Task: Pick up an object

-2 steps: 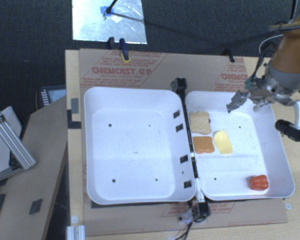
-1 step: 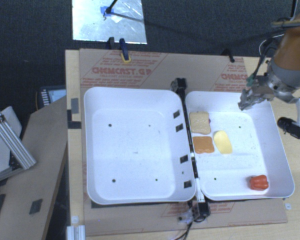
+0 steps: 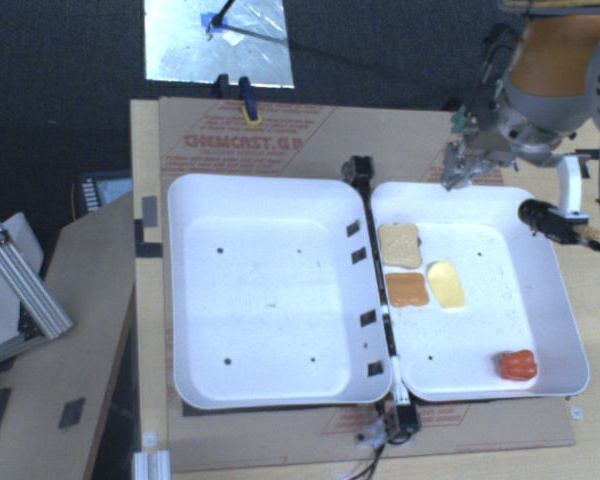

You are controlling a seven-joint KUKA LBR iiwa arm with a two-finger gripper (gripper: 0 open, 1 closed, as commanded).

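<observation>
In the right bin (image 3: 540, 268) lie a pale tan bread slice (image 3: 400, 245), a darker orange-brown slice (image 3: 408, 290) just below it, and a yellow oval piece (image 3: 445, 284) beside that. A red-orange pepper-like object (image 3: 518, 365) rests near the bin's front right corner. My gripper (image 3: 461, 173) hangs above the right bin's back edge, well behind the bread slices and apart from all objects. Nothing shows between its fingertips.
The left bin (image 3: 270, 288) sits alongside, joined by a black hinge strip (image 3: 372, 268). A shiny metal sheet (image 3: 218, 26) lies at the back left. A black fitting (image 3: 545, 218) juts over the right bin's right rim. Aluminium framing (image 3: 15, 278) stands at the left.
</observation>
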